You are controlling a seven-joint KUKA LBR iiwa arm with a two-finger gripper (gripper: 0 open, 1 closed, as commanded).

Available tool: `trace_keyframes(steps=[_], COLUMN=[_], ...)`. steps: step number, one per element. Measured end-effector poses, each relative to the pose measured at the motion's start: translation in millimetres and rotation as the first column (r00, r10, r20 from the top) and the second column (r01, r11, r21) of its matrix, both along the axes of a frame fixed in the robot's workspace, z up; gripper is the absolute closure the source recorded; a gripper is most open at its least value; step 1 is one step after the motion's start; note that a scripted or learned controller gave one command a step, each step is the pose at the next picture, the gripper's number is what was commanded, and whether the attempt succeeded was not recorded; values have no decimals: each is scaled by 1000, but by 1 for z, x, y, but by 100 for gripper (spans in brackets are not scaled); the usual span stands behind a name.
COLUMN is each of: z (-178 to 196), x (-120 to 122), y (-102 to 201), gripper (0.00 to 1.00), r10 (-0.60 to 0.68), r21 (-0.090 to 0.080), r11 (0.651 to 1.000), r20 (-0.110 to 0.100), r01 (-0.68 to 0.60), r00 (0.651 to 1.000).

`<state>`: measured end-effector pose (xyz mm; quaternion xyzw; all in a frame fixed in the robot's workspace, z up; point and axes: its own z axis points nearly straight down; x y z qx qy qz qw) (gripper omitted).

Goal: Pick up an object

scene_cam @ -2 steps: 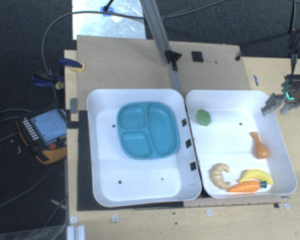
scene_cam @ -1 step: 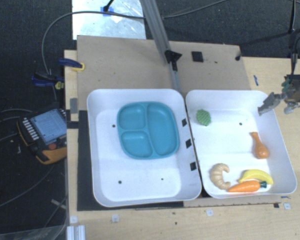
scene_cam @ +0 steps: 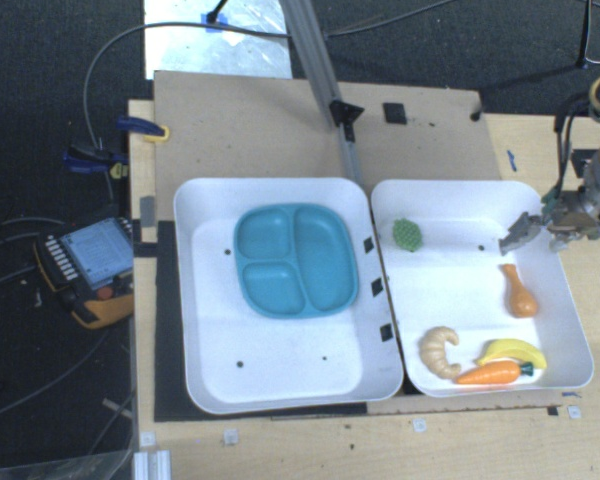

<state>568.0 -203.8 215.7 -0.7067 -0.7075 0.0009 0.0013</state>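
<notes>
The right bin [scene_cam: 450,208] holds several toy foods: a green bumpy berry-like piece [scene_cam: 408,234] at its far left, an orange drumstick [scene_cam: 519,292] near the right wall, and a beige croissant [scene_cam: 440,351], a yellow banana [scene_cam: 514,351] and an orange carrot [scene_cam: 492,372] along the front. My gripper [scene_cam: 525,230] hangs over the bin's right rim, above and slightly behind the drumstick, with nothing seen between its fingers. The arm enters from the right edge.
The left bin [scene_cam: 205,368] carries a blue three-part divided plate [scene_cam: 296,260]. A grey pole [scene_cam: 315,53] slants over the cardboard behind the bins. Clamps [scene_cam: 130,128], cables and a handheld device [scene_cam: 88,258] lie off the bench's left side.
</notes>
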Motion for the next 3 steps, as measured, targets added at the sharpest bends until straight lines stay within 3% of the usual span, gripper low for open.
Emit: trace_keyframes(steps=[2,3], z=[-105,-91], x=[-7,-5], y=[1,1], gripper=[0,100], r10=[-1,0], r21=[0,-2], r11=[1000,1000], r20=[1,8], r01=[1,0], r00=[1000,1000])
